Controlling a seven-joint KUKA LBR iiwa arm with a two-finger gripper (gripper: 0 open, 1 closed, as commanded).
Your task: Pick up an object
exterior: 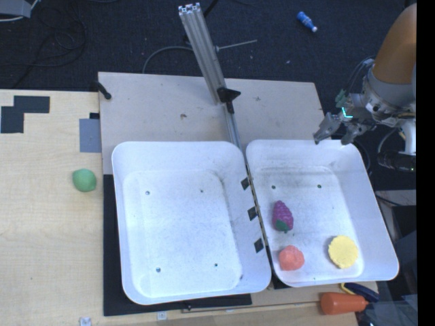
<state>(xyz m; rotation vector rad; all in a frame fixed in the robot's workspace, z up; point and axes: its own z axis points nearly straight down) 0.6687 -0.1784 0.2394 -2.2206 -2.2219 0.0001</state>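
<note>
my gripper (pixel 335 129): hanging over the far right corner of the right bin, just past its far rim, above the bench rather than over the objects
my fingers: dark and small in this view, pointing down and to the left; i cannot tell how far apart they are, and i see nothing between them
my arm (pixel 394 53): comes in from the right, orange band at the top right, grey wrist with cables below it
right bin (pixel 309 156): shallow, white, speckled with dark marks, holding three objects, all in its near half
purple object (pixel 283 216): knobbly like a bunch of grapes, lying near the left wall of the right bin, well apart from my gripper
pink object (pixel 291 257): rounded, just in front of the purple one, near the front left corner of the right bin
yellow object (pixel 343 250): rounded and flat-looking, near the front right corner of the right bin, apart from the pink one
left bin (pixel 136 160): white, side by side with the right bin, their inner walls touching along a row of dark clips
green ball (pixel 84 180): on the wooden surface to the left of the left bin, outside both bins
orange object (pixel 343 302): lying on the bench just in front of the right bin, outside it
metal rail (pixel 206 49): slanting from the far side down towards the seam between the bins
</note>
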